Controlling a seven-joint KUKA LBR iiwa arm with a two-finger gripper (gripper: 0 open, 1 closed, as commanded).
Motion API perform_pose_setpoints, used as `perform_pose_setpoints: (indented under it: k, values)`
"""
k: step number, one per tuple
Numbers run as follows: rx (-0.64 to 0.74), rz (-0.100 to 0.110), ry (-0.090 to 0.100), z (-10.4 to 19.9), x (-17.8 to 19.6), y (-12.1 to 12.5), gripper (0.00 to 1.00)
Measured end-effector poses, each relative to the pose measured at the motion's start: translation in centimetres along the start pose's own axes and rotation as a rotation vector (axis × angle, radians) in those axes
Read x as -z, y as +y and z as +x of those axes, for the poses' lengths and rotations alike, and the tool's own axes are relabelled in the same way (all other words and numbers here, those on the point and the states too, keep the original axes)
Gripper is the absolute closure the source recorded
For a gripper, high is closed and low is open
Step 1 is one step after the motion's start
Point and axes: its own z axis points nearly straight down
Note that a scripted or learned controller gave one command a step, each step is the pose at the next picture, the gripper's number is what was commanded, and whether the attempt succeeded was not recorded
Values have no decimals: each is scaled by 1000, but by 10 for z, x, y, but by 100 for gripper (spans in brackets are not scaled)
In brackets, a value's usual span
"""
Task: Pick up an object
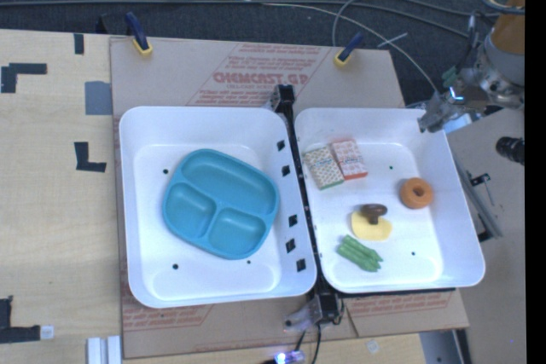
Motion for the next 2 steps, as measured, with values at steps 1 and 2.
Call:
perform_pose_setpoints:
  k: [1, 2]
  values:
    - [4, 6, 3, 57, 6, -6, 100]
    - [3, 8, 3, 105, -7, -13, 100]
